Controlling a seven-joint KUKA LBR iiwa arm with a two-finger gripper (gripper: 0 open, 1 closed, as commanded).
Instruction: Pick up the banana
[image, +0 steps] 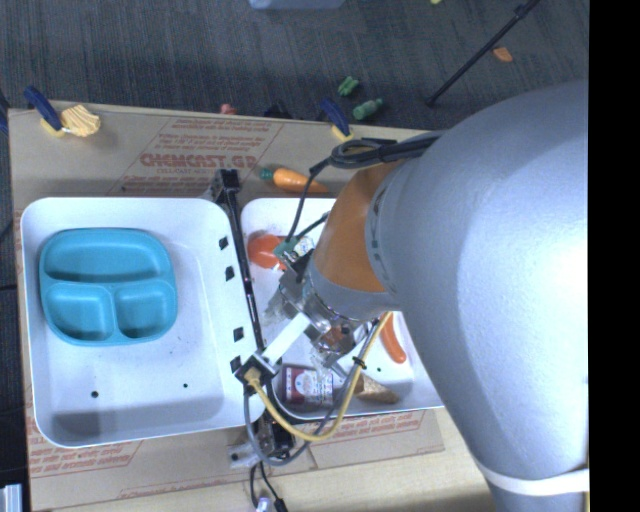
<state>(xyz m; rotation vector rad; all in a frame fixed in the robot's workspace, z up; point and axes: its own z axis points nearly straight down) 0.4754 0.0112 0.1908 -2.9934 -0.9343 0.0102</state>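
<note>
Camera view is looking down on my grey arm (500, 280), which is reaching in from the right and covering most of the right bin (270, 210). The left bin (40, 400) is lying open to view, and a blue tray (105, 285) is sitting against its far left corner. My orange band (350, 245) is hanging over the right bin's middle, and my gripper (330, 350) is pointing down below it; I cannot tell whether it is open or closed. My arm is hiding too much for me to place the banana. A dark can (305, 385) is lying by the near rim, and an orange piece (262, 250) is peeking out near the far left corner.
</note>
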